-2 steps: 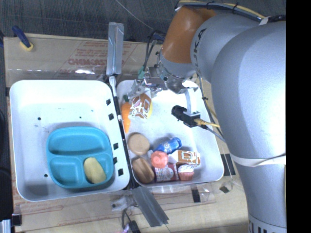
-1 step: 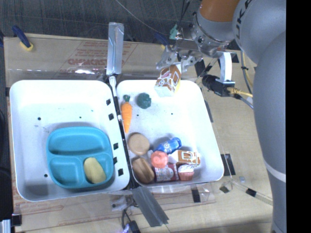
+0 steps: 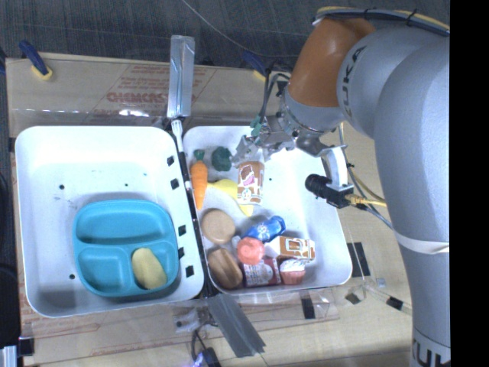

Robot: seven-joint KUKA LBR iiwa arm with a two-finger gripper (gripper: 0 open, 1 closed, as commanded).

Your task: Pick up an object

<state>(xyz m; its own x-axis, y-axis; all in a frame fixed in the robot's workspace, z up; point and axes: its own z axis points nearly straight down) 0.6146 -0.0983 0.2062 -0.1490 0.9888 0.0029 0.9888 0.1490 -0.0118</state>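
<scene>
We see the arm reaching in from upper right, wrist bent down w/ the tool at the right bin's top edge, frame center. Can't tell its state; a small carton stands just below it, amid other items.

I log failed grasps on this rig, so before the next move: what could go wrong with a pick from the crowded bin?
1. The hand hovers at the right bin's top edge by the small carton, which leans on the banana; it may slip away.
2. The carrot and green toy sit close by, so either could get nudged or caught instead.
</scene>
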